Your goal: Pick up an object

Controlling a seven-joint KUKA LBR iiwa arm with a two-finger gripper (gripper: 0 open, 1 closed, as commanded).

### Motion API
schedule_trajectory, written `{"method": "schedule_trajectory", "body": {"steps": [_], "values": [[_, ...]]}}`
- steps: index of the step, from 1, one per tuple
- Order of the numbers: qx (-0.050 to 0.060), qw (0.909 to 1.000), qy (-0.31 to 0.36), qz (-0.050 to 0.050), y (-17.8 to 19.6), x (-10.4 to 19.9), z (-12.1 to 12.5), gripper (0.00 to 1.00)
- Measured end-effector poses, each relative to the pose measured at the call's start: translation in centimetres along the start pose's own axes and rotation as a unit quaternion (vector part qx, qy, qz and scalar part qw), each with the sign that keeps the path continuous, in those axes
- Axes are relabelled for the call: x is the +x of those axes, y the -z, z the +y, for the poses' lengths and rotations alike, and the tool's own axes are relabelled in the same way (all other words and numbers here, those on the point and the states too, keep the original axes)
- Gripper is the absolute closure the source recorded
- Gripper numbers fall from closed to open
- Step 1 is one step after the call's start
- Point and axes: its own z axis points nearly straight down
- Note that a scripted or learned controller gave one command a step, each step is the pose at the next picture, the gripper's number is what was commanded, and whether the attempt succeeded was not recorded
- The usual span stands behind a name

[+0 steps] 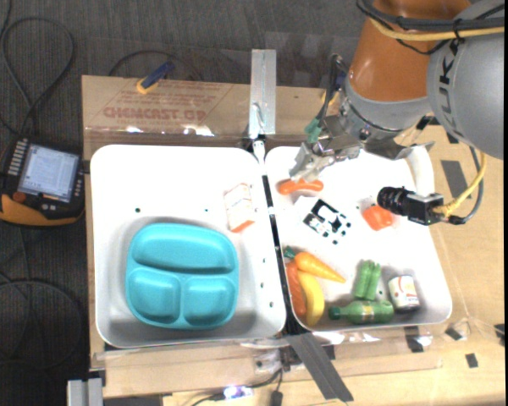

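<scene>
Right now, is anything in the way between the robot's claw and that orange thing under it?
No, nothing visible is in the way. The gripper hangs right above the small orange toy at the back of the right bin. The black-and-white card lies nearer the front, off to the side.

A grey robot arm with an orange band above its wrist reaches in from the upper right. Its gripper [309,166] (2 fingers, pointing down and leftward) hangs low over the right side of the bench.
</scene>
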Motion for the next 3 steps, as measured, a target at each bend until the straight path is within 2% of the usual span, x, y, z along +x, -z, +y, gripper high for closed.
{"method": "schedule_trajectory", "body": {"steps": [1,2,3], "values": [[0.0,0.9978,0.066,0.0,2.0,-5.7,-8.5,1.0],[-0.001,0.9932,0.116,-0.001,1.6,-13.4,-10.8,1.0],[-0.001,0.9684,0.249,0.0,-0.2,-11.7,-11.7,1.0]]}}
